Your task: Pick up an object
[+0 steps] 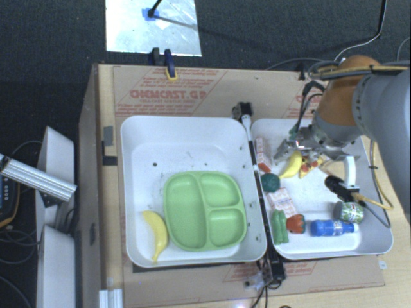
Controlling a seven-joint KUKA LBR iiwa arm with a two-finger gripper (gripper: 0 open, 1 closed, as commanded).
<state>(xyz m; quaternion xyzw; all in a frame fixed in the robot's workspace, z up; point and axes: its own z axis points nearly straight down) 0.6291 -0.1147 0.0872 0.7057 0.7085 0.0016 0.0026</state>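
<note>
The arm's gripper point(290, 151) is low in the right bin point(379, 236), right beside a yellow banana point(292, 166). I cannot tell how the claw is set.

At about 7 o'clock from that banana sit a dark green ball point(270, 182), a small packet point(281, 201), a green thing point(279, 226) and a red thing point(295, 223). At 5 o'clock lie a blue bottle point(332, 227) and a green can point(350, 211).

The left bin point(138, 140) holds a green tray point(204, 209) with another banana point(156, 233) at its 8 o'clock.

Red letters on the board point(168, 95) behind the bins are too blurry to read properly.
</note>
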